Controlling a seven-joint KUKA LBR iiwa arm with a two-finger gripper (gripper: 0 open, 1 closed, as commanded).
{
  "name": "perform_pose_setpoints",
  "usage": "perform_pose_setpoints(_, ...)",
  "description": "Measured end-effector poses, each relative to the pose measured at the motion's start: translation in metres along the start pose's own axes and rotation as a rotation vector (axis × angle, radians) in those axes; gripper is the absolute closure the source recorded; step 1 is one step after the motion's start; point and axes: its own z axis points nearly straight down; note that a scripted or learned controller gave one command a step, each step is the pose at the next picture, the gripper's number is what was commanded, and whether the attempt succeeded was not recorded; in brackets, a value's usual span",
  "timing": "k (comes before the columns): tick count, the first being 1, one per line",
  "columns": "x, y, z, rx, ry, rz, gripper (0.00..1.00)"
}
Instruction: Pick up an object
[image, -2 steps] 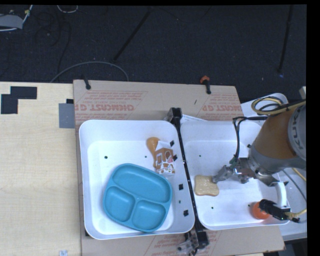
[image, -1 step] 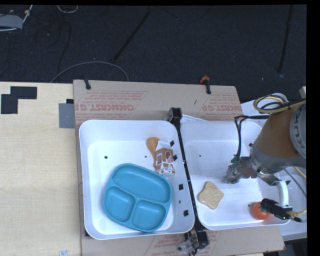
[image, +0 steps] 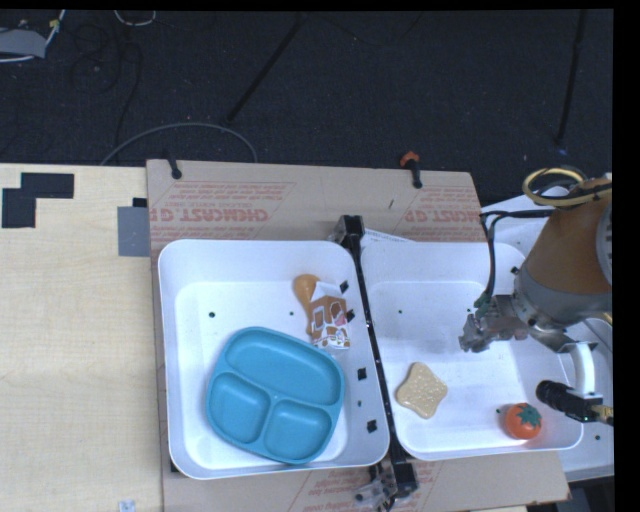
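Tan toast slice (image: 421, 390) | right bin (image: 440, 300) | long axis diagonal

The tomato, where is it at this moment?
In the camera view, the tomato lies in the right bin, at its near right corner. The toast is to its left, and the end effector is above the bin's middle.

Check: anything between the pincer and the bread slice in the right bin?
Nothing visible. The pincer hangs over the right bin, the bread slice lies on bare floor toward the lower left of it. The tomato sits off to the side.
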Motion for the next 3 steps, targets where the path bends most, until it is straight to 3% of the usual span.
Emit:
perform_pose_setpoints(2,0.002,0.007,-0.075,-0.001,0.0,0.0,1.0)
perform_pose_setpoints(3,0.055,0.0,-0.085,0.003,0.003,-0.003,1.0)
